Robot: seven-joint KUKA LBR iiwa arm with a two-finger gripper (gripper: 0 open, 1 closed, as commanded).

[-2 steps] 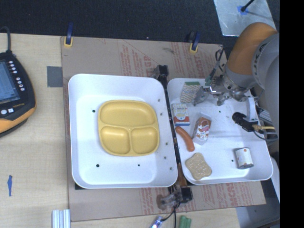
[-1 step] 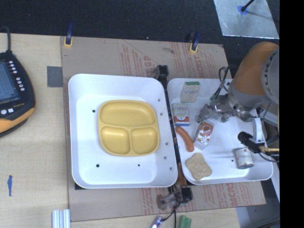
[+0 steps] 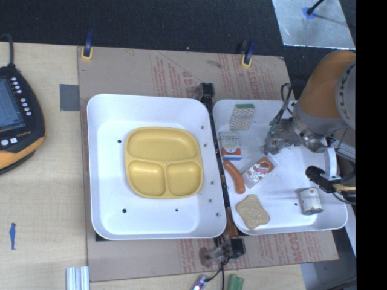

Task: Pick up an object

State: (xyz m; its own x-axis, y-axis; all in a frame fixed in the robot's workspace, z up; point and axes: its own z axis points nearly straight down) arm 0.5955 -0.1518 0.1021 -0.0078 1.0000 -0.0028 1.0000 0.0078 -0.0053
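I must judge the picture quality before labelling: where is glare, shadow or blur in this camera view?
Camera view: the left bin is washed out by bright light, and the yellow plate shows soft shine; the gripper looks slightly blurred and casts a faint shadow on the right bin; the small packets' print is too soft to read.

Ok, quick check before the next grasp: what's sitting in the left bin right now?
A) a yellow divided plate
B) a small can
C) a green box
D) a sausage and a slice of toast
A: the yellow divided plate lies in the middle of the left bin, while the sausage, toast and can all lie in the right bin.
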